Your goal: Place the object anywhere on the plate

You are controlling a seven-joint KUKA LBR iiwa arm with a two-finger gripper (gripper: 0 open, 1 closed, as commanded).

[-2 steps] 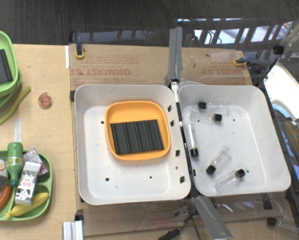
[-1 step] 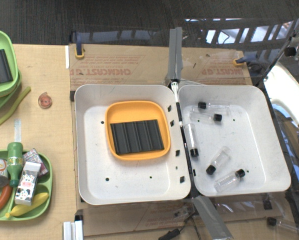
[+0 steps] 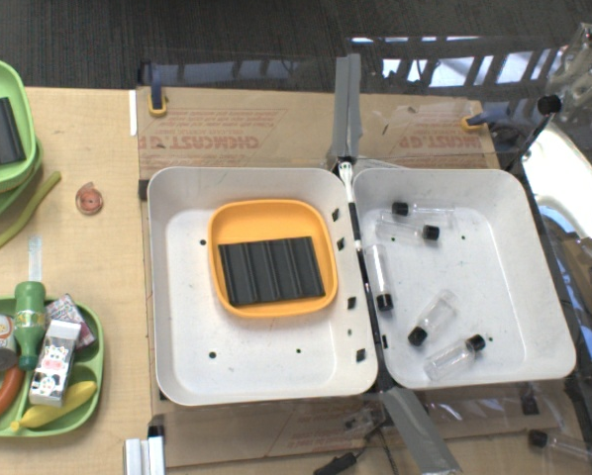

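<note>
Nearest the camera in the right bin [image 3: 534, 265], well below and left of the claw [image 3: 577, 62], two clear vials lie on their sides. One black-capped vial [image 3: 452, 356] rests by the near wall, and a second vial [image 3: 428, 320] lies just beyond it at a slant. They look scattered loosely rather than set down, and their spacing leaves room to reach each one alone.

Farther left of the claw, a long vial [image 3: 375, 270] lies against the wall that the two bins share. Pressed so close to the wall, it would likely be the hardest to pick up. Beyond it, closer to the claw's level but left of it, two more vials [image 3: 417, 221] lie near each other in the far part of the bin.

The task's object is probably one of these vials, and none is on the plate yet. The orange plate [image 3: 227, 228] sits across the divide, far to the claw's left, in the middle of the left bin [image 3: 177, 354]. It is apart from every wall, so a drop anywhere on it should count. A dark ridged pad [image 3: 272, 270] lies on it.

The claw is up at the far right corner, outside both bins and well apart from every vial. It appears parked before a try. Whether it is spread or pressed together, I cannot tell.
</note>
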